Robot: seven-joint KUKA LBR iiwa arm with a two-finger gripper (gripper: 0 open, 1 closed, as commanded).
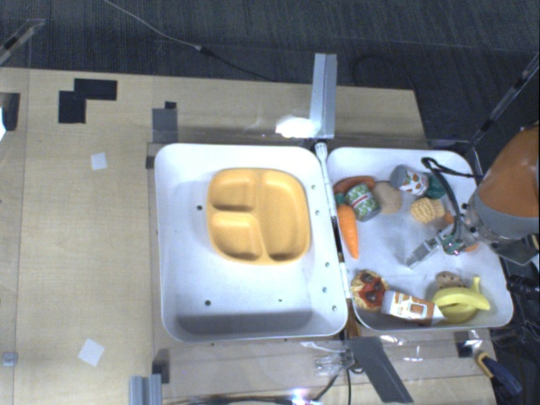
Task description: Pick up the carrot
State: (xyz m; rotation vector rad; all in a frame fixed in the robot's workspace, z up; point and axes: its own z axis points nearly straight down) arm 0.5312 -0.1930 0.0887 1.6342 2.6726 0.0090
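**Ana:** Camera view from above, and the carrot (348, 231) is lying along the left wall of the right bin (396, 306), pointed end toward the bottom of the frame, just under a green-labelled can (361, 201).

**Ben:** And the arm (513, 188)?

**Ana:** Reaching in from the right edge, orange band showing, with the claw (430, 247) low over the middle of that bin, well apart from the carrot. Nothing sits between its fingers that I can see, but how far apart they stand I cannot tell; it reads as a small grey tangle from up here.

**Ben:** What could spoil this?

**Ana:** Crowding, I'd say. The carrot is tight against the bin wall, so one finger may land on the rim instead of beside it. The can touches its upper end, and a red item (354, 183) lies just above that, so a descent slightly off could nudge those or grab the wrong thing.

**Ben:** Anything lower down?

**Ana:** A banana (460, 302), a small carton (407, 308) and a reddish toy (369, 288) along the bottom edge, clear of the carrot itself.

**Ben:** The left bin (181, 243)?

**Ana:** It holds a yellow divided plate (257, 214), no part in this. Hard to read: the cluster beside the claw at the right is blurred, and the arm's upper body is cut off by the frame.
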